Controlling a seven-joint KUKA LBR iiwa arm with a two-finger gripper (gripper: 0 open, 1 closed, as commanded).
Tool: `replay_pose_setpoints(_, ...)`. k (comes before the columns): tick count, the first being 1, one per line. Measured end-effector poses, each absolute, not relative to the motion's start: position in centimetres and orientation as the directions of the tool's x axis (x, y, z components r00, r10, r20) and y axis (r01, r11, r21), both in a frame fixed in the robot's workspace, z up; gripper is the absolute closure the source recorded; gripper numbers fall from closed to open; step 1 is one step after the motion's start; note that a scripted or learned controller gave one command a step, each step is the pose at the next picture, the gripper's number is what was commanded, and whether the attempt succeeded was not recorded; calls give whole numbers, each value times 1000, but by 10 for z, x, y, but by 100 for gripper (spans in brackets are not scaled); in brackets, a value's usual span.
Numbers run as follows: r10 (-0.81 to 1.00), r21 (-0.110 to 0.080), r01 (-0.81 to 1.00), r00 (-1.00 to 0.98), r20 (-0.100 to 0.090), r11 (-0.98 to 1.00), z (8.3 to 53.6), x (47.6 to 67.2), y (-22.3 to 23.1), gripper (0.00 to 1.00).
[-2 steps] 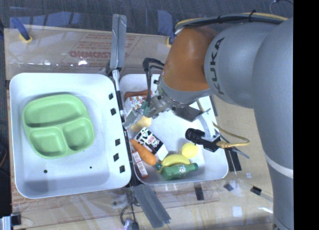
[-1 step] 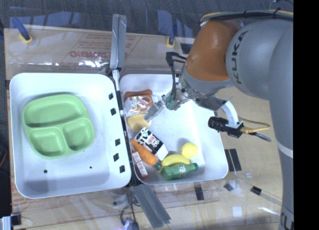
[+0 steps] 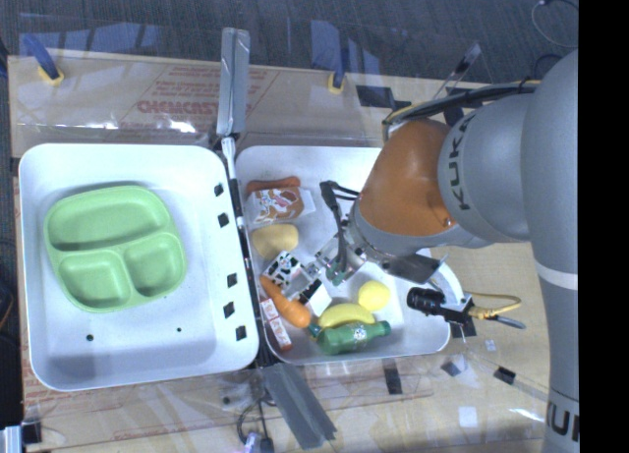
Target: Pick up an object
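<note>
Arm (image 3: 491, 176): grey with an orange band, entering from the right of the frame and bent down over the right bin.
Gripper (image 3: 339, 266): low in the middle of the right bin (image 3: 295, 158); whether it is apart or together cannot be told.
Objects in right bin: 1 packet (image 3: 273, 200) at the upper left; 1 potato (image 3: 274, 240) below it; 1 black-and-white item (image 3: 285, 270) just left of the gripper; 1 carrot (image 3: 285, 305) at the lower left; 1 lemon (image 3: 373, 296), 1 banana (image 3: 346, 314) and 1 green bottle (image 3: 351, 336) along the lower edge.
Left bin (image 3: 118, 353): holds 1 green divided tray (image 3: 115, 245) in its left half.
Gripper contents: nothing visibly between the tips.
</note>
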State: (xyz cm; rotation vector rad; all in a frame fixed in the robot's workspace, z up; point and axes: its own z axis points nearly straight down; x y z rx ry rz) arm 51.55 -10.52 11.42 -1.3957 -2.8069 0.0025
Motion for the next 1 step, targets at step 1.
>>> replay_pose_setpoints(1,795,-8,795,-606,9,606,121,516,-105,100)
